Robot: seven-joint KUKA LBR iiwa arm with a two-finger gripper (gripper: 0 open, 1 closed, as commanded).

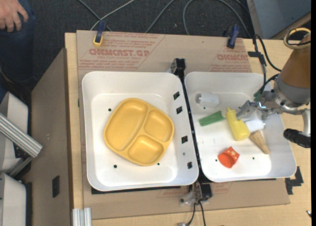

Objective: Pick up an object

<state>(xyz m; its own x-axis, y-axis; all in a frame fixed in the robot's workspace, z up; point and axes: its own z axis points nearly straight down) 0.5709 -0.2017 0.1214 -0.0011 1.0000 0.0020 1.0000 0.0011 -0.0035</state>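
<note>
In the right bin (276, 168) lie a yellow bottle-shaped toy (237, 125), a green block (212, 118), a small white cup (207, 99), a red piece (228, 157) and a tan cone (260, 141). My gripper (251, 113) hangs low over the right part of this bin, right beside the yellow toy's upper end and just above a small white piece (255, 124). Its metal fingers point left toward the toy. Nothing shows between them.
The left bin (94, 136) holds a yellow divided plate (138, 131). A black divider with clips (183, 116) runs between the bins. Cables cross the floor behind the bench, and a person's hand (12, 15) is at the top left.
</note>
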